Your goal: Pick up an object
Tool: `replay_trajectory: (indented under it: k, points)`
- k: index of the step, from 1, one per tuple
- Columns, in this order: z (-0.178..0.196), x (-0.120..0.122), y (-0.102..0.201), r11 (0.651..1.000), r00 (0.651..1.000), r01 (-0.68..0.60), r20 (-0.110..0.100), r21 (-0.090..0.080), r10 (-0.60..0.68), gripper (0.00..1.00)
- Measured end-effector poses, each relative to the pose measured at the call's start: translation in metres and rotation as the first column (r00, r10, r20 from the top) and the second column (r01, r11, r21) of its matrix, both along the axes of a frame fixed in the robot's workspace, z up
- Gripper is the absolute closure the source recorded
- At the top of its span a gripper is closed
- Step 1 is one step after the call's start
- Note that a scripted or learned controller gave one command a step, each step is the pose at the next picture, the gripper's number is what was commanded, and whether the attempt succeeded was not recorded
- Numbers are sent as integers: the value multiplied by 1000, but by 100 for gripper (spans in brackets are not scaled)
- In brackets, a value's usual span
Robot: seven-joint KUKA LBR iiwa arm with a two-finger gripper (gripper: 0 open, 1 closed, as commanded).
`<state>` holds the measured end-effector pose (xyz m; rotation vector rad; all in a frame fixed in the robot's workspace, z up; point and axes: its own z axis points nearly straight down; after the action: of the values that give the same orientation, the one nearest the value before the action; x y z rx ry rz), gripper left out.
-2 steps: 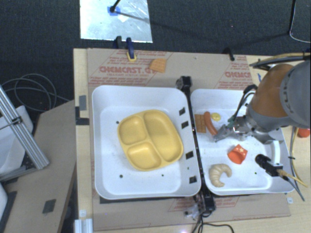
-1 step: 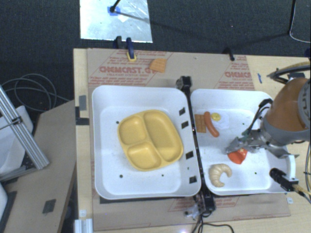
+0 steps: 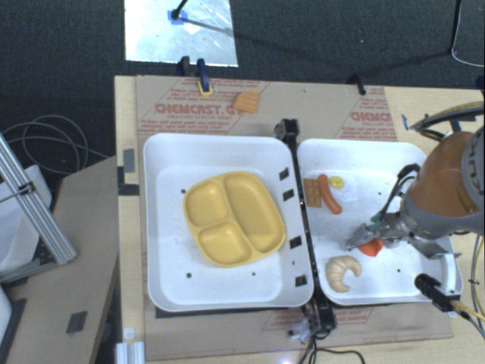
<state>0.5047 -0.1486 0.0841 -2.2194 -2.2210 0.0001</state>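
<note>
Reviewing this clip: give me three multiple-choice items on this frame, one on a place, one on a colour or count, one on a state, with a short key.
1. Where does the yellow divided plate lie?
A. In the left bin
B. In the right bin
C. On the bare bench beside the bins

2. How many compartments does the plate have?
A. Two
B. Three
C. Five

3. Where is the gripper relative to the toy croissant?
A. Closed around it and lifting it
B. Pressing it against the plate
C. Apart from it, above a small red-orange object

Key:
1. A, the plate sits in the middle of the left bin.
2. B, two compartments lie side by side and one below them.
3. C, the croissant lies free on the bin floor, nearer the front edge than the gripper.
</note>
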Motion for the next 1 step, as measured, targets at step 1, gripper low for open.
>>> replay_trajectory:
  k: [1]
  points:
    - [11, 2, -1, 1000, 1000, 0, 6, -2, 0, 100]
